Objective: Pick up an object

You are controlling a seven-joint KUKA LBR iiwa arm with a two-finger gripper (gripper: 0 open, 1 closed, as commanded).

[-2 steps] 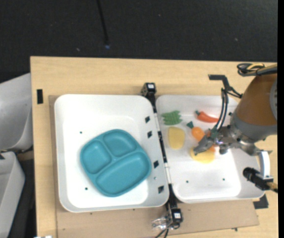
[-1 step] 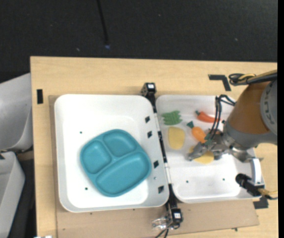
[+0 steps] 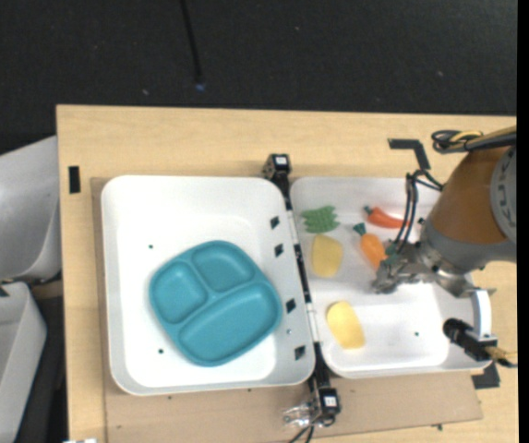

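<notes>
The gripper (image 3: 389, 275) is seen low in the right bin (image 3: 402, 353), just beside the toy carrot (image 3: 370, 246) (its grasp cannot be told), yellow pieces nearby.

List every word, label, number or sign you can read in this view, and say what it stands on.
None can be read. The blue divided plate, the white bins, the toy foods and the arm bear no legible marks. A small dark tag on the bench is too small to tell.
</notes>
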